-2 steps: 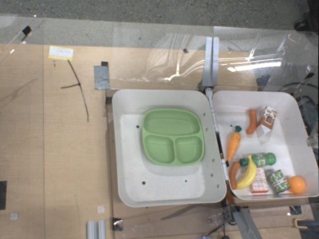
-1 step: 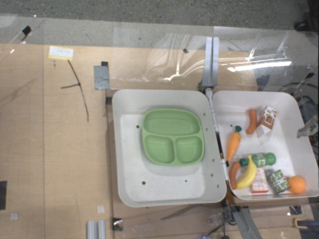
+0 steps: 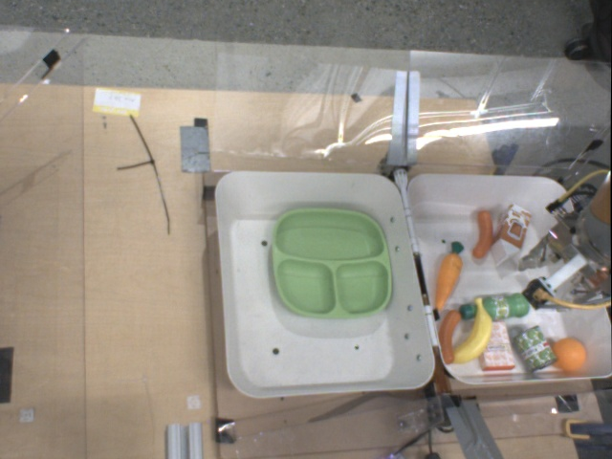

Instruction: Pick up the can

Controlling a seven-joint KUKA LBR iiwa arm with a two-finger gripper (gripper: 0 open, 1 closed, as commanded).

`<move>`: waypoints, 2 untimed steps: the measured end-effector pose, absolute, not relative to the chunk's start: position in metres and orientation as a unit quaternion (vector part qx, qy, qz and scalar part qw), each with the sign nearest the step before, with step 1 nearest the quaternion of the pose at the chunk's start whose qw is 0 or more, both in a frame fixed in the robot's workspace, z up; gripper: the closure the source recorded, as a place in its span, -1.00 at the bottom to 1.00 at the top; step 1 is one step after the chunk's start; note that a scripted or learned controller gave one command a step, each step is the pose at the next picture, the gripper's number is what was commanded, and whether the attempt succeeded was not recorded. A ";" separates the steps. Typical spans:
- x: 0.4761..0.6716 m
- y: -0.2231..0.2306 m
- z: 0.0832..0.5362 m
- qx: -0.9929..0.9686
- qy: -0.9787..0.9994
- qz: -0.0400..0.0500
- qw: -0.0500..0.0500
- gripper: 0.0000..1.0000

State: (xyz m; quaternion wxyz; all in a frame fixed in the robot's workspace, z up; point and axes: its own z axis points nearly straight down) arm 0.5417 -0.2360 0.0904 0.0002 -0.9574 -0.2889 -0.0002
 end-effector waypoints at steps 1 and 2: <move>0.495 -0.227 0.102 -0.984 -0.176 0.000 0.000 -1.00; 0.495 -0.228 0.113 -0.984 -0.177 -0.001 0.000 1.00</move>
